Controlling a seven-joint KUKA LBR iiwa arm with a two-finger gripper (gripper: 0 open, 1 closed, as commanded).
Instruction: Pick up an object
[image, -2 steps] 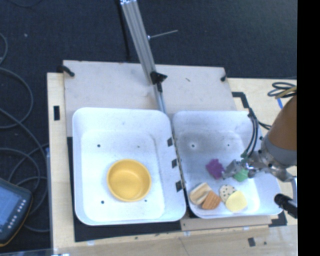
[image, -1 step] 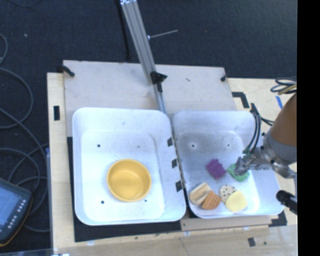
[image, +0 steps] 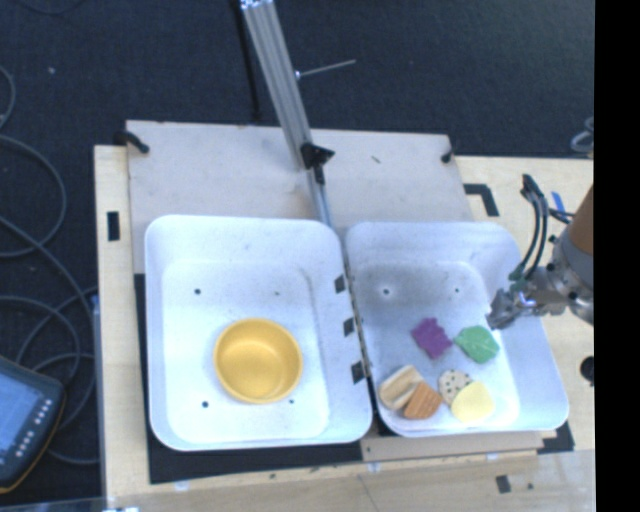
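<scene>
- Dark floor surrounds a pale wooden bench (image: 115, 300), with black cables looping at the left edge and a screened device (image: 22, 420) cut off at the lower left corner.
- Two shallow white bins sit side by side on the bench; the left bin (image: 180, 250) and the right bin (image: 400, 250) touch along their inner edges.
- A grey metal post (image: 285, 95) slants down from the top of the view and ends at the seam between the bins.
- A yellow bowl (image: 258, 360) stands upright in the left bin, toward its front.
- The arm enters from the right, mostly cut off; the gripper (image: 503, 310) hangs over the right bin's right side, just beside the green object (image: 479, 344). It is too small and blurred to tell how its fingers stand, and nothing is visibly held.
- In the right bin's front half lie a purple block (image: 432, 337), the green object to its right, and along the front a tan piece (image: 399, 383), an orange piece (image: 424, 402), a small speckled piece (image: 454, 381) and a pale yellow piece (image: 473, 402), packed close; their exact shapes are hard to make out.
</scene>
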